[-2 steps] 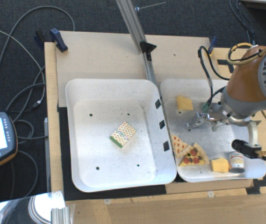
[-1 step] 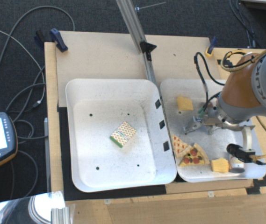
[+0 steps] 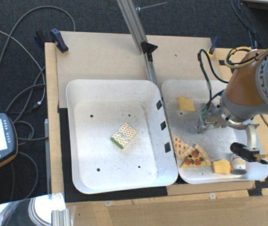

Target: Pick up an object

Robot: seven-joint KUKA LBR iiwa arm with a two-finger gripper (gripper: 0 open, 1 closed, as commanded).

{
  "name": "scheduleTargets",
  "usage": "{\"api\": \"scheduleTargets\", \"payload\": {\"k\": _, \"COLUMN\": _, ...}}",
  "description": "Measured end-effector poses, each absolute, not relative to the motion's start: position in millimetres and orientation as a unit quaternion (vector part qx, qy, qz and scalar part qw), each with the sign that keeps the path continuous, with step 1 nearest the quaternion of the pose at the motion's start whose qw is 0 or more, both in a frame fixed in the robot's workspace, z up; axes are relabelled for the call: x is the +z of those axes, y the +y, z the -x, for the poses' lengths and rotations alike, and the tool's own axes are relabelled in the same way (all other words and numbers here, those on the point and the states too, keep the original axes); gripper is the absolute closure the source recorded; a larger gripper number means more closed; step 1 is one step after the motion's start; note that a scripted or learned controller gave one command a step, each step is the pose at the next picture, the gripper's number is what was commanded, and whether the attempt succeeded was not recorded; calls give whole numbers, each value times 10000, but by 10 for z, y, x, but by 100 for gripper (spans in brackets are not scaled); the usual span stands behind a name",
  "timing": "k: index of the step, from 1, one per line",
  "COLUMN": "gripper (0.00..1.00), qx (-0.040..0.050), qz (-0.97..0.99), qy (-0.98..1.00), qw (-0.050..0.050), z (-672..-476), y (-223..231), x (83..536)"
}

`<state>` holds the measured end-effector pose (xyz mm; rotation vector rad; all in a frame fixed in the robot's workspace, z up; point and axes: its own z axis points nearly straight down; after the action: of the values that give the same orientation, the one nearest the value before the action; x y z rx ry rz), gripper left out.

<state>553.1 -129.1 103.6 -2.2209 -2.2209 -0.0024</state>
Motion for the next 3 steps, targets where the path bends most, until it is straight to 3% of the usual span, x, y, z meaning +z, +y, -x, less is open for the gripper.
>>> {"api": "scheduleTargets", "payload": {"k": 2, "gripper": 100, "qx": -19, "qz": 7064, "qy": -7078, "qw": -28, "z": -5511, "y": -1289, "x": 1912}}
{"api": "scheduleTargets", "payload": {"k": 3, "gripper": 100, "qx": -22, "qz": 7061, "qy": -7081, "qw": -32, "z": -5620, "y": -1241, "x": 2469}}
